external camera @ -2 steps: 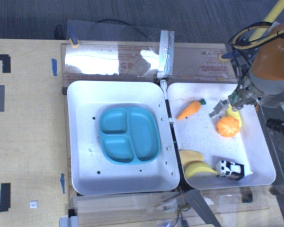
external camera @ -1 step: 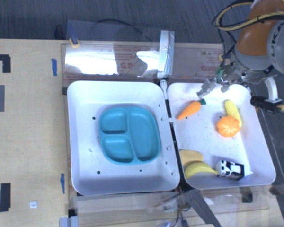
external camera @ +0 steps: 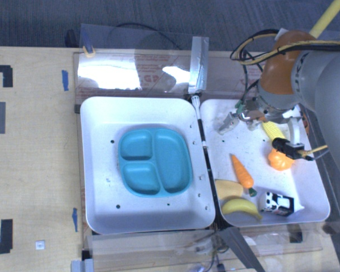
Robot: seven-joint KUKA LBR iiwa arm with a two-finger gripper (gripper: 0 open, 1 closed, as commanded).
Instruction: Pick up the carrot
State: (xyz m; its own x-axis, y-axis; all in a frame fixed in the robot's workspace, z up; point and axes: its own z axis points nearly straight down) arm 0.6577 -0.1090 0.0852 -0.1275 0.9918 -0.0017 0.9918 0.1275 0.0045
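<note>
On the bench (external camera: pixel 28 152): two shallow white bins side by side, the left bin (external camera: pixel 96 152) and the right bin (external camera: pixel 309 188) meeting along a dark seam.
Left bin: a blue divided plate (external camera: pixel 156 160) lies near its middle, with three compartments.
Right bin: holds the carrot, a banana, a pale yellow wedge, a corn cob, a rounded orange thing and a small black-and-white thing.
Carrot (external camera: pixel 242 171): orange, lying flat and slanted in the middle of the right bin. Its narrow tip points to the far left corner and its green end to the near right.
Carrot's neighbours: the pale yellow wedge (external camera: pixel 226 187) lies just beside it on the left. The banana (external camera: pixel 241 207) lies nearer the front wall, close to the green end.
Black-and-white thing (external camera: pixel 277 203): right of the banana, near the front wall – too small to name.
Corn cob (external camera: pixel 272 130): in the far right part of the bin, close under the wrist.
Rounded orange thing (external camera: pixel 280 161): just nearer than the corn, right of the carrot and apart from it.
Arm (external camera: pixel 323 89): grey, reaching in from the right, with the orange band (external camera: pixel 279 75) above the wrist.
Gripper (external camera: pixel 229 122): over the far left part of the right bin, beyond the carrot's tip and apart from it.
Pincer state: cannot tell – the metal parts blur together at this slant.
</note>
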